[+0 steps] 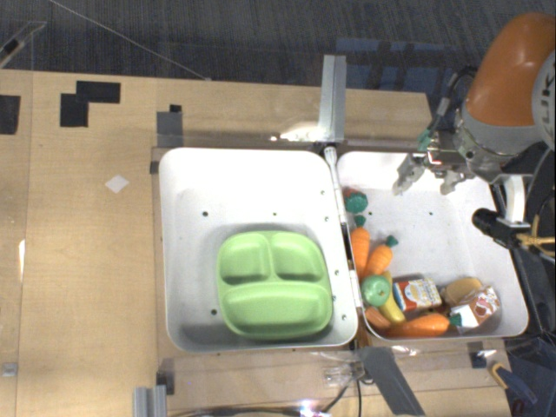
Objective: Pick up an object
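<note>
Nothing is yet held: the gripper (430,178) is seen with jaws apart and empty above the bare far part of the right bin (486,259), while the toy carrots (369,254), snack box (419,292) and other toy food are left heaped at its near-left corner.

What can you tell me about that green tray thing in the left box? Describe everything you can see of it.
The green tray is a light green, smooth, plastic-looking plate with rounded corners. Raised ridges divide it into three compartments: two smaller ones at the far side and one wide one nearer the camera. It lies flat and right side up on the floor of the left white bin, toward the near right part, close to the wall dividing the bins. Nothing lies in its compartments.
</note>
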{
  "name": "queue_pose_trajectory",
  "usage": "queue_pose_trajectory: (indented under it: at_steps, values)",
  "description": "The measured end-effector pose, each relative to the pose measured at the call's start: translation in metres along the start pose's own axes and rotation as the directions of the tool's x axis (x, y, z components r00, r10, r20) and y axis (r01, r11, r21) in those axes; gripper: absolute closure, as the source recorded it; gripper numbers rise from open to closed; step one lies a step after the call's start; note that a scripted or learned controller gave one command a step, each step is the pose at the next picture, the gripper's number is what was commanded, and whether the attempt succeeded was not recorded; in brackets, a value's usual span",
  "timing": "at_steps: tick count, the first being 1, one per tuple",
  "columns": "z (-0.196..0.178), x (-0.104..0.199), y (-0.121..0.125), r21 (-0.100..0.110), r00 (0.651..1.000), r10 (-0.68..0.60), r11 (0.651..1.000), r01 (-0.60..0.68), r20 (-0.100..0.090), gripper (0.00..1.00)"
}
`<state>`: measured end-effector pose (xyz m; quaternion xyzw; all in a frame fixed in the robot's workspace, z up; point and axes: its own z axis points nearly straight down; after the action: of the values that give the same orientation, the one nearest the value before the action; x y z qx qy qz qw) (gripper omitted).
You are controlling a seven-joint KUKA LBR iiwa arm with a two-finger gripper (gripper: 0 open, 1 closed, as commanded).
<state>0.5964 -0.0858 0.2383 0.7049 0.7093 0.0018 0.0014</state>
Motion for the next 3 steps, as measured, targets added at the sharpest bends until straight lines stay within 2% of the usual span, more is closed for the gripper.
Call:
queue_pose_trajectory:
  at_steps: [1, 2, 3]
  values:
    - [0.1, -0.007, -0.057, 0.002, 0.999, -0.044, 0.999, 0.044, 0.0, 0.0]
    - [0.146, 0.001, -0.016, -0.012, 0.989, -0.151, 0.988, 0.151, 0.004, 0.0]
    - [0.146, -0.007, -0.034, -0.015, 0.987, -0.163, 0.986, 0.163, 0.003, 0.0]
